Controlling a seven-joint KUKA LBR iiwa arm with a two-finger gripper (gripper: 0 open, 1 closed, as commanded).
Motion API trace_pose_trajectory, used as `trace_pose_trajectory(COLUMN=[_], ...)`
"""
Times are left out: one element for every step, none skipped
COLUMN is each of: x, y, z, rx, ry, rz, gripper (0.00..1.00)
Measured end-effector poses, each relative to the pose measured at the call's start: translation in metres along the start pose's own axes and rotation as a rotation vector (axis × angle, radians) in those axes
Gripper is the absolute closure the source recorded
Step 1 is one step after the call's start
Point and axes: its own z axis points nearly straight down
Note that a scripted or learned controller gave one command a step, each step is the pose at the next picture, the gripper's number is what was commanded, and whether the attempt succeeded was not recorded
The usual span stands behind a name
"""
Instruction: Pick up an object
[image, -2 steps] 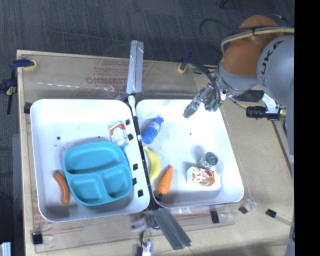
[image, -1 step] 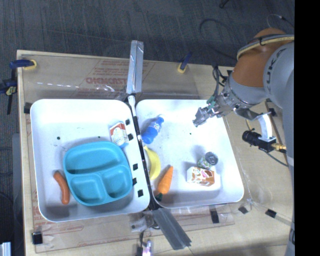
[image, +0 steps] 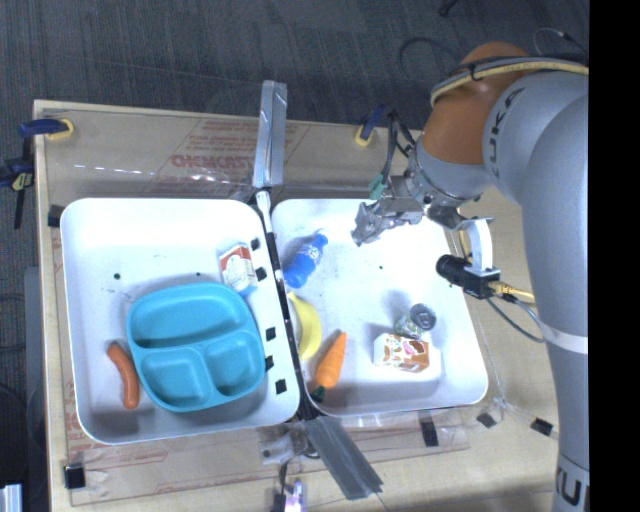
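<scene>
Two shallow white bins stood side by side on the bench. In the left bin (image: 90, 230), a reddish sausage (image: 124, 375) lay near the front left corner, touching or just beside a glossy blue tray (image: 195, 345) with three moulded compartments; a small red-and-white carton (image: 236, 266) sat against the right wall, next to the divider.

In the right bin (image: 455, 390), a blue bottle (image: 305, 258) with a white cap lay tilted near the left wall. Farther front, a curved yellow banana (image: 307, 328) and a tapered orange carrot (image: 331, 360) rested close together along that wall. Toward the front right corner lay a small metal can (image: 416, 320) and, just in front of it, a white printed pouch (image: 403, 353), soft and rounded in outline.

The gripper (image: 372, 226) hung over the back of the right bin, nothing visibly between its fingers; whether they were spread or closed could not be told.

As a judgement, the bottle was the nearest candidate. A sound pick would likely have centred the fingers across its round body, at right angles to its long axis, since smooth plastic may roll or slip. The wall close beside it left little clearance on that side.
</scene>
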Motion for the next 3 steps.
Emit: trace_pose_trajectory(x=[0.0, 0.021, -0.021], y=[0.0, 0.02, 0.023], z=[0.0, 0.116, 0.13], rx=[0.0, -0.004, -0.006], ry=[0.0, -0.002, -0.002], rz=[0.0, -0.149, 0.157], gripper=[0.0, 0.0, 0.0])
